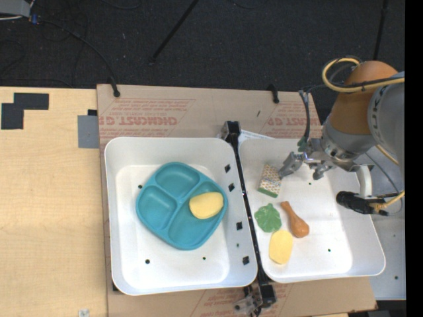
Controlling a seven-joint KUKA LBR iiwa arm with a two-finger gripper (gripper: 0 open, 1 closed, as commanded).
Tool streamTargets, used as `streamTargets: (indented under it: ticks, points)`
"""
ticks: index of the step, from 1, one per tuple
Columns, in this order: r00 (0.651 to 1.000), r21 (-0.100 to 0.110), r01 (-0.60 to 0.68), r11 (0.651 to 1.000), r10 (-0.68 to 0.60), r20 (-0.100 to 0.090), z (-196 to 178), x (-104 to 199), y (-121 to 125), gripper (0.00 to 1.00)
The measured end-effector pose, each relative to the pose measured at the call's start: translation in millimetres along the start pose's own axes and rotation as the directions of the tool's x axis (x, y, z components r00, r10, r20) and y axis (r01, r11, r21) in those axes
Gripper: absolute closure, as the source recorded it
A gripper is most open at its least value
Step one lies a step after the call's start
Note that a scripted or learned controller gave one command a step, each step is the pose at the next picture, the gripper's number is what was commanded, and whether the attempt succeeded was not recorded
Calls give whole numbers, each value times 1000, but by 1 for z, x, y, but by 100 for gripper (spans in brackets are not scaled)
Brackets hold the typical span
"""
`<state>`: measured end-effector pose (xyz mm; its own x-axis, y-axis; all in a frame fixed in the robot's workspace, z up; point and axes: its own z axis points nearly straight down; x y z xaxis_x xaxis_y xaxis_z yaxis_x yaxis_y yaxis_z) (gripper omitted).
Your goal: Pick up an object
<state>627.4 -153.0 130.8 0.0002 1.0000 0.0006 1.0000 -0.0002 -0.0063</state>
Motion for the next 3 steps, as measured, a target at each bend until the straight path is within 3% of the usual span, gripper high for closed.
streamTargets:
  ticks: [1,2,3]
  points:
    - [1000,-6,0,1000,0,-3,41,1,2,0]
    - [1000,-15,1,1000,-1,-4,25,2,5,100]
    - [1000,-8,1,1000,-1,2,-29,-3,15,100]
